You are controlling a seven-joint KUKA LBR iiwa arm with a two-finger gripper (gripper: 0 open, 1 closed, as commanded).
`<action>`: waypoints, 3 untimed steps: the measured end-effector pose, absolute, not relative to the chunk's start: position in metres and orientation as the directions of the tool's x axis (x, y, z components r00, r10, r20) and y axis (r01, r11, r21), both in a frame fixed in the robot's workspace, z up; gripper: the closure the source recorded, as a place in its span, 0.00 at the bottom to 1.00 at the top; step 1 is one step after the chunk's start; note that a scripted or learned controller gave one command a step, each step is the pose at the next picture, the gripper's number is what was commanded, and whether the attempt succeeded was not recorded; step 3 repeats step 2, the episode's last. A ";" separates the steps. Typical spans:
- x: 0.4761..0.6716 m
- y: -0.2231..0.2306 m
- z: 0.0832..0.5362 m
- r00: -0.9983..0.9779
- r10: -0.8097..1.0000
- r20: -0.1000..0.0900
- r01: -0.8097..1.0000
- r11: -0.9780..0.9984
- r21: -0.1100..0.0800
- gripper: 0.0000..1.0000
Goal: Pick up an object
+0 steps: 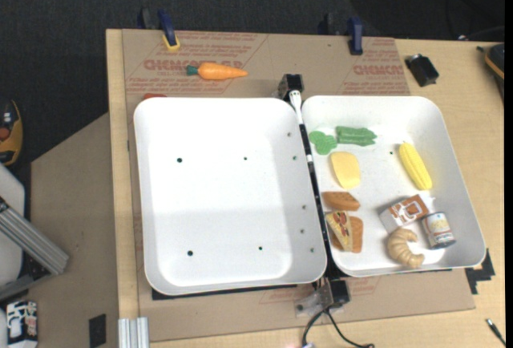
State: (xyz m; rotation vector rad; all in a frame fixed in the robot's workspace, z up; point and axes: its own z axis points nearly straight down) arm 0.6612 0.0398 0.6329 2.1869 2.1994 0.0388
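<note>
The right bin (449,138) holds several toy foods: a green vegetable (343,138), a pale yellow wedge (347,169), a yellow corn cob (415,165), a brown bread piece (341,200), a sandwich (345,231), a croissant (404,247), a small carton (405,210) and a tin can (438,229). An orange carrot (218,72) lies on the cardboard behind the left bin (216,186).
Both bins rest on a cardboard sheet (264,54) held by blue clamps (168,30) at the back edge. A black clip (292,86) sits between the bins at the back. A small black block (422,70) lies at the back right.
</note>
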 end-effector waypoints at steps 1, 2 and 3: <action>0.661 0.040 0.644 -0.006 1.000 -0.012 0.999 0.006 0.051 1.00; 0.618 0.135 0.528 -0.010 1.000 0.001 1.000 0.010 -0.014 1.00; 0.618 0.135 0.528 -0.010 1.000 0.001 1.000 0.010 -0.014 1.00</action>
